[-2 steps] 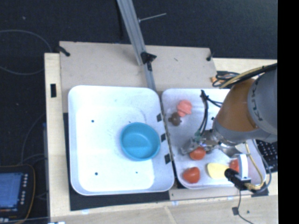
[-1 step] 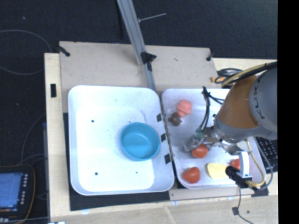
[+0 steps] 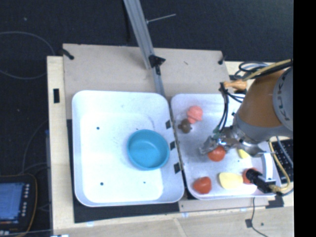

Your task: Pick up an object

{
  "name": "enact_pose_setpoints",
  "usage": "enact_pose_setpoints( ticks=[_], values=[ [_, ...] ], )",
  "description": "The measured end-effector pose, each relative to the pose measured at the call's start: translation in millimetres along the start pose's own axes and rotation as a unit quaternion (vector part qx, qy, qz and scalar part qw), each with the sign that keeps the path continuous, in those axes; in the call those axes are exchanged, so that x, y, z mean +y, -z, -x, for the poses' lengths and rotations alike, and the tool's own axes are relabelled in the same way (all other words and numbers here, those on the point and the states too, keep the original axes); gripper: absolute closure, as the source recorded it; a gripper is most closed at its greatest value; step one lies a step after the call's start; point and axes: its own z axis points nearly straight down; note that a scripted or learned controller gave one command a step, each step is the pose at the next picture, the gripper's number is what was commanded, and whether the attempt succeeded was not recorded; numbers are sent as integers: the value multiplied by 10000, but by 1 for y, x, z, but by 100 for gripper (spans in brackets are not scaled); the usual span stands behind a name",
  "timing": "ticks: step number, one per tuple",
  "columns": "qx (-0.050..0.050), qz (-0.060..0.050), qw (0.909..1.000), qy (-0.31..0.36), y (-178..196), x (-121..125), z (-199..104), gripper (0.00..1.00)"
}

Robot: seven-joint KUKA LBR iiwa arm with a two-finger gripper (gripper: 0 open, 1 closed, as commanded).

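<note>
on the left, the left bin point(image 3: 89, 132) holds one blue bowl point(image 3: 148, 149) lying near its right wall, well apart from the work. across the divider, the right bin point(image 3: 196, 149) carries the small things: a brown lump point(image 3: 184, 126) close to its left wall, a pink ball point(image 3: 195, 113) just above that, and a red piece point(image 3: 201, 184) at the near edge.

the gripper point(image 3: 212, 146) hangs low over the middle of this bin, and a red round thing point(image 3: 217, 155) sits right at its tip. this looks like the target. i cannot tell whether the gripper is apart or together, nor whether it touches the red thing or only hovers beside it.

to do the grasp well, i judge the tip should centre squarely over the red thing before closing, since a round shape squirts out sideways if caught off-centre. lift straight up and slowly.

further right, a pale yellow piece point(image 3: 230, 180) lies at the near edge and a small yellow bit point(image 3: 243, 153) sits under the arm point(image 3: 261, 107); both are near enough to be nudged.
</note>
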Motion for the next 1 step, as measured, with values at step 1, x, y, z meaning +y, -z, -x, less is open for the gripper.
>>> enact_pose_setpoints(
  ticks=[1],
  values=[
    [-6,14,10000,43,53,11,6,100]
  ],
)
